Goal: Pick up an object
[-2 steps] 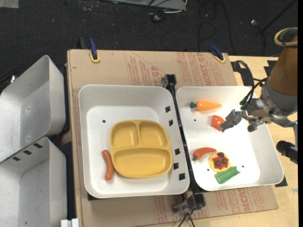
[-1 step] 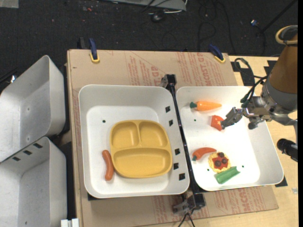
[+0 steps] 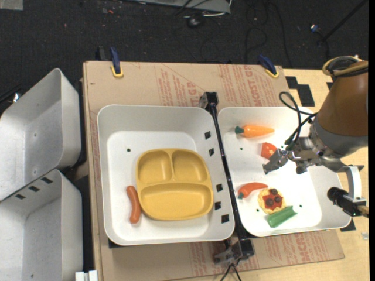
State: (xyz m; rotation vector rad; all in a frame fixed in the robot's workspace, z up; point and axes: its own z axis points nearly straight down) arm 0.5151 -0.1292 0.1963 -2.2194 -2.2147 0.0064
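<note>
Red piece (image 3: 268, 150) just left of fingers (image 3: 275, 164), right bin (image 3: 304, 116)

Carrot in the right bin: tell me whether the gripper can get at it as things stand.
Probably yes. The carrot lies apart from the other toys, with bare bin floor around it, and the gripper hangs close by with nothing between them.

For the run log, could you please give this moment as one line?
gripper: over right bin, nothing seen held | nearest: red piece | left bin: yellow tray, sausage
</note>
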